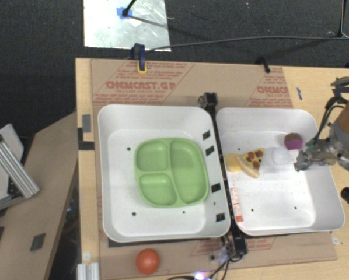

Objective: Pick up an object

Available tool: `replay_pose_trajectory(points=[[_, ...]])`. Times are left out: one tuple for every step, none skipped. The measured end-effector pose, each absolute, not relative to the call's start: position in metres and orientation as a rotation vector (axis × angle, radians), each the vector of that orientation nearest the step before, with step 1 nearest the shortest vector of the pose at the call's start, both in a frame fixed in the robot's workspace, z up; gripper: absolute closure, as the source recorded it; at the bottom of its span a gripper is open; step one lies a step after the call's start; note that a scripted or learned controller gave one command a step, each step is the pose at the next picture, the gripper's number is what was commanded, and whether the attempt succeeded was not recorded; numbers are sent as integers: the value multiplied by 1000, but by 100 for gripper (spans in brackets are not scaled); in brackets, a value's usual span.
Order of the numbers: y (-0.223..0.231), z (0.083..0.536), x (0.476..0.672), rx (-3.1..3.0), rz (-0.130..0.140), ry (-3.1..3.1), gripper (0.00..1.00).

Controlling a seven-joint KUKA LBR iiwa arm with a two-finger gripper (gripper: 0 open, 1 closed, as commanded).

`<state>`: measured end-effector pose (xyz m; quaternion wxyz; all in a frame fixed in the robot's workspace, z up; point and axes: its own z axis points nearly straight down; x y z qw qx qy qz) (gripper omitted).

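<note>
"CHEMCAST GP" on bench sheet [140, 86]

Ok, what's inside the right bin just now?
In the right bin: a pizza slice, a purple ball, a pale round object. The gripper covers whatever lies beneath it.

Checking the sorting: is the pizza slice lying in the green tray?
No. The pizza slice lies on the floor of the right bin, while the green tray sits in the left bin.
</note>
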<state>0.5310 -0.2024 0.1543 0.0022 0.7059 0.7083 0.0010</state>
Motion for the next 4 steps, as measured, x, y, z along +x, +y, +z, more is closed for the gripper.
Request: replay_pose_trajectory(points=[[-201, 216, 526, 2212, 5, 2221, 100], [-201, 271, 528, 2211, 5, 2222, 100], [-153, 259, 549, 2210, 3, 2231, 100], [-101, 243, 564, 2211, 3, 2231, 100]])
